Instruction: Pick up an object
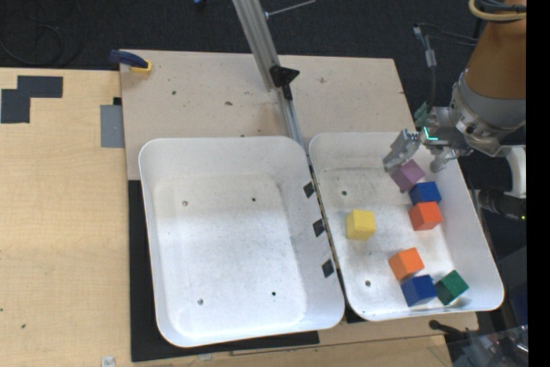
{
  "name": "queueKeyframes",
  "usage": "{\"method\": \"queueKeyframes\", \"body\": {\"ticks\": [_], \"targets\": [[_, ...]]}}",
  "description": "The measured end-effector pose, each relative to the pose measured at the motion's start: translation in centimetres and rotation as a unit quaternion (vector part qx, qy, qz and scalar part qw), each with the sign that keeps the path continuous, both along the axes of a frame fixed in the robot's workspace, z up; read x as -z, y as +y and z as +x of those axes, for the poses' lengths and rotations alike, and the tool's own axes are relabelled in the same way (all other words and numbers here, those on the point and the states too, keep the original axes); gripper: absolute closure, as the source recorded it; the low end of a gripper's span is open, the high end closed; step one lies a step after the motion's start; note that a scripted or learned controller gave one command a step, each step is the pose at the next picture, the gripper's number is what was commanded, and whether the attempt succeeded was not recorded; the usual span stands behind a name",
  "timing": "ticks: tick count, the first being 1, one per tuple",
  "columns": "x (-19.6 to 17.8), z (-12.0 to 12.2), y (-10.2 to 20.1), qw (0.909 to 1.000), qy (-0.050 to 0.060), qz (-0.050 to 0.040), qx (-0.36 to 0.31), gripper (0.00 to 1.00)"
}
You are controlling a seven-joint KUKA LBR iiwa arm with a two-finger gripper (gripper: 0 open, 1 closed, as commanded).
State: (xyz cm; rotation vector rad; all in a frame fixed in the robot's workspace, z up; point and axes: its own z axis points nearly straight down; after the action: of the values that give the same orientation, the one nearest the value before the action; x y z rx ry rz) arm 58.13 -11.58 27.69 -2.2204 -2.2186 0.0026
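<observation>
Just below the claw point(418, 152), a purple block point(407, 175) is seen in the right bin point(485, 258), touching its fingertips; the claw's spread cannot be told.

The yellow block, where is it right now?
The yellow block sits in the right bin, near its left wall, apart from the other blocks, left of an orange block.
</observation>
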Motion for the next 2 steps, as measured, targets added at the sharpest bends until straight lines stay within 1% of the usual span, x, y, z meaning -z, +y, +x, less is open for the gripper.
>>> {"method": "queueKeyframes", "body": {"ticks": [1, 2], "targets": [[6.4, 0.1, -0.2, 1.0000, 0.003, 0.0003, 0.000, 0.00], [11.6, 0.1, -1.2, 1.0000, 0.003, 0.0003, 0.000, 0.00]]}}
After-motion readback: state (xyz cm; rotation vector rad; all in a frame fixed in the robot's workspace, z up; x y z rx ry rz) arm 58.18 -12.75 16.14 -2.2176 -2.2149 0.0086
